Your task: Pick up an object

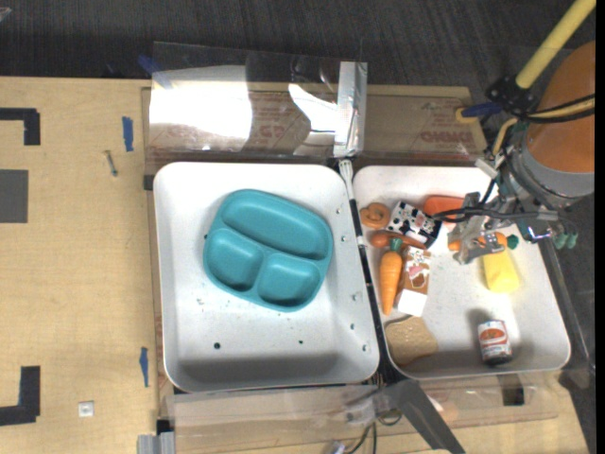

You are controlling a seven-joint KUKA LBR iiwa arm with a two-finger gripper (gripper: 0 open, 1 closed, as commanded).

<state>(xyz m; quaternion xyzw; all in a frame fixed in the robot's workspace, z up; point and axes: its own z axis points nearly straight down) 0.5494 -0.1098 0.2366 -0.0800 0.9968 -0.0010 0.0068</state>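
Observation:
The right bin (551, 322) holds several small items: a carrot (389, 278), a small orange fruit (375, 215), a black-and-white patterned toy (410, 219), a red-orange piece (442, 203), a small carton (415, 279), a bread slice (410, 340), a red-labelled can (494, 340) and a yellow block (502, 273). My gripper (482, 238) hangs low over the bin's back right part. It is just above the yellow block and to the right of the patterned toy. The wrist and cables hide its tips. Nothing is seen held.
The left bin (189, 334) carries a teal divided plate (267, 248). Clear plastic sheeting and a taped strip (350, 112) lie behind the bins. The grey and orange arm (562, 112) comes in from the upper right. The wooden bench (66, 282) extends left.

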